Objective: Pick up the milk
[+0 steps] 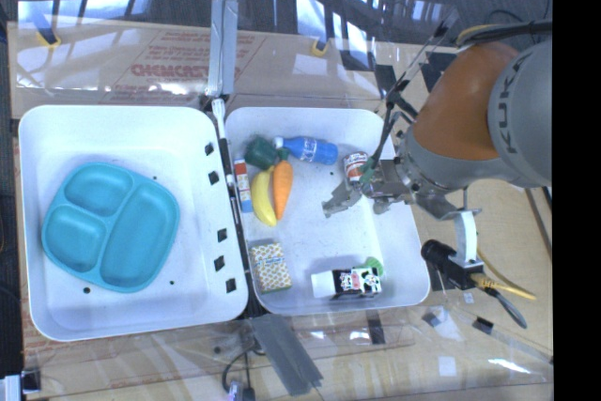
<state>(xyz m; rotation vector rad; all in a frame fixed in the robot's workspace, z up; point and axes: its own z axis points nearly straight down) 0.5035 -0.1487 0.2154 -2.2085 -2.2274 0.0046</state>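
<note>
Nearest the camera, in the right bin (399, 131), the milk (357, 281) lies on its side along the front wall, a patterned box (270, 265) to its left. Mid-bin, well apart from the milk, the tool (349, 199) hangs over bare floor; whether it is open I cannot tell, and it holds nothing visible. Beyond lie a banana (262, 200), carrot (281, 188), can (355, 166) and blue bottle (308, 148). Over left, a blue tray (111, 226) sits in the left bin (56, 122).

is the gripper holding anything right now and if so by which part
Nothing is held. The gripper hangs over bare floor in the right bin, with nothing between its fingers. The milk lies apart, nearer the front wall.
</note>
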